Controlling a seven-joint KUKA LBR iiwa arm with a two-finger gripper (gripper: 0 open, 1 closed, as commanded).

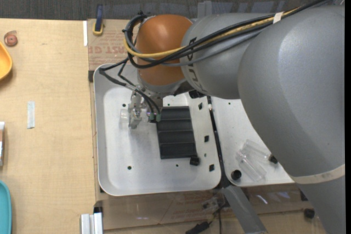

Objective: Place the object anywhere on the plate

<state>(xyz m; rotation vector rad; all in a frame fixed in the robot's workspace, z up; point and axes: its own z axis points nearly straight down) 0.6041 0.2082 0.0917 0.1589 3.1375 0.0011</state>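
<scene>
Tool (135, 113) low in left bin (118, 167), spread or pressed: cannot tell. Clear object (252, 159) well apart in right bin (236, 118); empty grab likely.

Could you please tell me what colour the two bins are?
The bins are white, seen best in the camera view.

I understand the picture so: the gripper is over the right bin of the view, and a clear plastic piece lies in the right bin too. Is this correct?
Not fully. The camera view shows the gripper over the left bin, not the right one. The rest stands: the clear plastic piece lies in the right bin.
</scene>
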